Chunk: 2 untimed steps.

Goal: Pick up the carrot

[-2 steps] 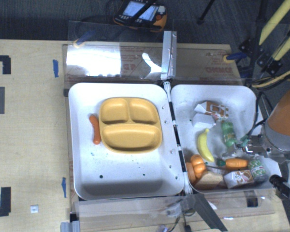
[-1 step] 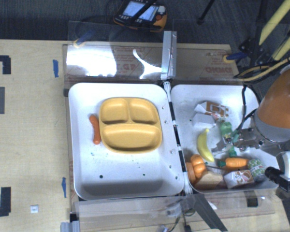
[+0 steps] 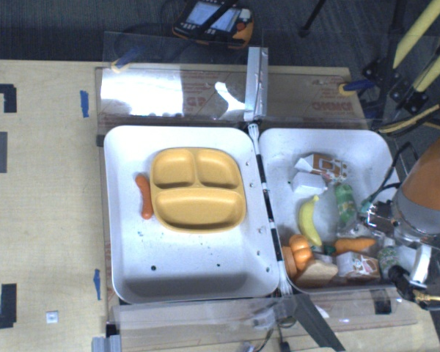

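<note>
Looking down from the camera view, you see a pale wooden desk [image 3: 44,196], with dark floor [image 3: 73,13] behind it. The carrot [image 3: 356,246] lies in the right bin [image 3: 374,141], near a banana [image 3: 309,222]. The end effector [image 3: 378,224] hangs just beside the carrot; how far it is open, you cannot tell.

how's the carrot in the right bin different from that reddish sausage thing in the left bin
The sausage lies in the left bin; the carrot lies in the right bin. The sausage runs up and down the view; the carrot runs across it. The sausage sits alone on bare floor beside the yellow plate; the carrot is crowded among other food items. Both are elongated, orange-toned and lying flat.
</note>
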Motion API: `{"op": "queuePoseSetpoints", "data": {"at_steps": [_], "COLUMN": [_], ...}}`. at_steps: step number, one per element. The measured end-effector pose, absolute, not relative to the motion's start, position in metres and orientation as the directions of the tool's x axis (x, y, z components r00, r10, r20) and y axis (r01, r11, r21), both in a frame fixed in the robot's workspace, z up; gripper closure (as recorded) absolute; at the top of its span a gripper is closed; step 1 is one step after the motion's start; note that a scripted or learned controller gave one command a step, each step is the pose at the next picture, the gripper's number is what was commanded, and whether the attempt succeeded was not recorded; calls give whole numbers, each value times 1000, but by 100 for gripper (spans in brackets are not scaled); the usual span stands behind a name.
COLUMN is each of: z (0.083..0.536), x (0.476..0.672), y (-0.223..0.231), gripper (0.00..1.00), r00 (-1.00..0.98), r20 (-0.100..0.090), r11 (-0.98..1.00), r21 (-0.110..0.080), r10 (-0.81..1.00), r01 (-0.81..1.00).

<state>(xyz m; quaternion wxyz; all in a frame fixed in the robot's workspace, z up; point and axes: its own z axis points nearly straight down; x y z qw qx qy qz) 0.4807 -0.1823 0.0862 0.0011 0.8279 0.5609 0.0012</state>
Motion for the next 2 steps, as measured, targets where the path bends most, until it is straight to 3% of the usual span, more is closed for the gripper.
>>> {"op": "queuePoseSetpoints", "data": {"at_steps": [1, 2], "z": [98, 244], "x": [483, 494], "y": [-183, -113], "gripper": [100, 100], "r00": [371, 328], "r20": [0, -1], "r11": [-371, -328], "r21": [12, -1], "r10": [929, 945], "r01": [929, 945]}}
